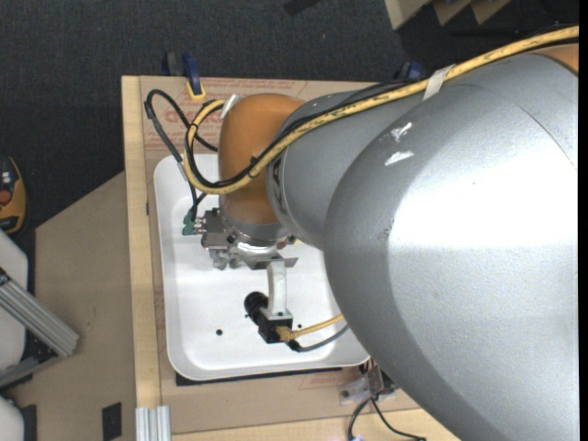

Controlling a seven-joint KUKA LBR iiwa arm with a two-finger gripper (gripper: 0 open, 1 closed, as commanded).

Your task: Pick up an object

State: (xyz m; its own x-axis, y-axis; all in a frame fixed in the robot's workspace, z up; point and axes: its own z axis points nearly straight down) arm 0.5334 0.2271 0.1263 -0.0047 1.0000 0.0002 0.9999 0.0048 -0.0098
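Markings: a line of faint reddish print (pixel 241 84) runs along the far edge of the desk (pixel 140 246); it is too small to read. No other lettering is legible.

Task item: the one loose thing visible in the white bin (pixel 176 246) is a small dark speck (pixel 219 331) on the bin floor towards the near edge. It is too small to identify. It lies apart from the pincer (pixel 235 252), nearer the camera and slightly left of it, with bare white floor between the two.

Pincer: the metal body sits low over the middle of the bin, directly under the wrist. The wrist hides its working end, so whether it is open, closed or gripping anything cannot be told.

Arm: the grey arm (pixel 450 237) enters from the right and covers most of that side of the view. The orange band (pixel 248 145) stands above the wrist, and the wrist points steeply down into the bin. A yellow cable (pixel 367 99) runs along the upper arm and loops at the wrist beside a black cable (pixel 158 122).

Other: a blue clamp (pixel 191 68) grips the desk's far edge.
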